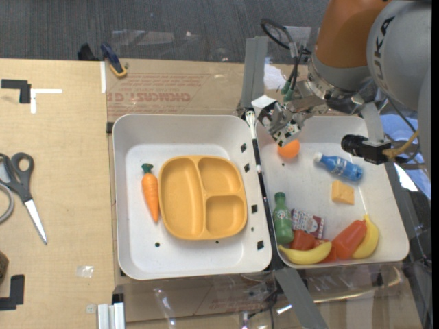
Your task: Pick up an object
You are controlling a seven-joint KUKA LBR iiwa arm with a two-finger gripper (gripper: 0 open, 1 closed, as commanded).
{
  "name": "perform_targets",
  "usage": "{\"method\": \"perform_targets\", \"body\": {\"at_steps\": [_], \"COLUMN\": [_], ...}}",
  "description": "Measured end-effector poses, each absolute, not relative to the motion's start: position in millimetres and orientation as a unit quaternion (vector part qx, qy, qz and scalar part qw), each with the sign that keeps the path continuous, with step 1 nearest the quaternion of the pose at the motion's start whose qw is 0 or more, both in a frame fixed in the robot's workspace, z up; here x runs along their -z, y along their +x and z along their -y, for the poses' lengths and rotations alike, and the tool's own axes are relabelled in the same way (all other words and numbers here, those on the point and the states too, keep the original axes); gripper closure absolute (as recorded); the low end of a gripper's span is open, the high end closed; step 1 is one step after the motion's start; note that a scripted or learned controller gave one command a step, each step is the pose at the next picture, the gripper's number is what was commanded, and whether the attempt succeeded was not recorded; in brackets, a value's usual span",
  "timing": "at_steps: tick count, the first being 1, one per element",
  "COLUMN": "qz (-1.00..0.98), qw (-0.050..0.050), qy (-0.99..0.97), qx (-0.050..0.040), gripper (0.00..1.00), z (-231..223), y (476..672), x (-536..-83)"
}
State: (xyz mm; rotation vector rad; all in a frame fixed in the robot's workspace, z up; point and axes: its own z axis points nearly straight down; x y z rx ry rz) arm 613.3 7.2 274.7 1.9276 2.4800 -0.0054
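I see the left white bin point(127, 204) holding one yellow divided plastic tray point(203, 197), with one toy carrot point(150, 192) at its 9 o'clock. The right white bin point(384, 249) holds two plastic bananas point(305, 253). The pincer point(287, 130) sits over a small orange ball point(289, 149); I cannot tell its grip state.

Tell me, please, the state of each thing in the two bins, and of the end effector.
end effector: low over the right bin's far left corner
orange ball: just below it, grip unclear
blue bottle: lying
green bottle: lying
banana: lying
carrot: lying beside the tray
yellow tray: flat in the left bin
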Motion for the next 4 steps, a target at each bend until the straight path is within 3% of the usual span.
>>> {"method": "perform_targets", "body": {"at_steps": [1, 2, 3, 4], "qz": [-0.82, -0.755, -0.742, -0.698], "qw": [0.001, -0.001, -0.001, 0.0], "qy": [0.572, 0.656, 0.67, 0.716], "qx": [0.0012, 0.0016, 0.0011, 0.0012], "gripper": [1.0, 1.0, 1.0, 1.0], "z": [64.5, 222.9, 221.4, 154.2], "y": [630.9, 537.3, 539.5, 586.5], "x": [-319.3, -317.8, -177.0, -191.7]}}
